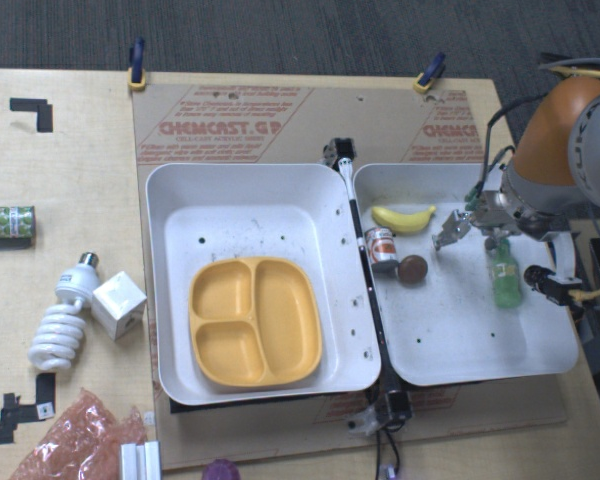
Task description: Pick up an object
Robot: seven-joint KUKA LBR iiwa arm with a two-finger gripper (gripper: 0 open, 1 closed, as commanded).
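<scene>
**Arm over the right bin, nothing lifted yet**

While the grey arm (pixel 570 158) leans in from three o'clock, its gripper (pixel 452 230) hangs low over the right bin (pixel 480 353), the two thin fingers spread apart with only white floor between them. It grips nothing.

I count four loose things in that bin. One banana (pixel 403 217) lies at about eleven o'clock from the bin's middle, just off the fingertips toward nine o'clock. One small can (pixel 382 247) stands against the left wall, and one brown round object (pixel 413 269) sits just beside it at four o'clock from the can. One green bottle (pixel 504 274) lies near the wrist, at about four o'clock from the gripper.

My reading is that this is the approach step: a target is being lined up and no grasp has been made. The banana looks the nearest candidate, though the bottle is close too, and I cannot say which is meant. Whichever it is, the next move calls for shifting the spread fingers over the object, dropping so they straddle it, then closing and lifting straight up.

One yellow divided tray (pixel 255 321), with three compartments, sits alone in the left bin (pixel 180 218). Off at nine o'clock on the bench lie one spiral light bulb (pixel 62 313), one white cube (pixel 119 304) and one small green tin (pixel 11 223).
</scene>
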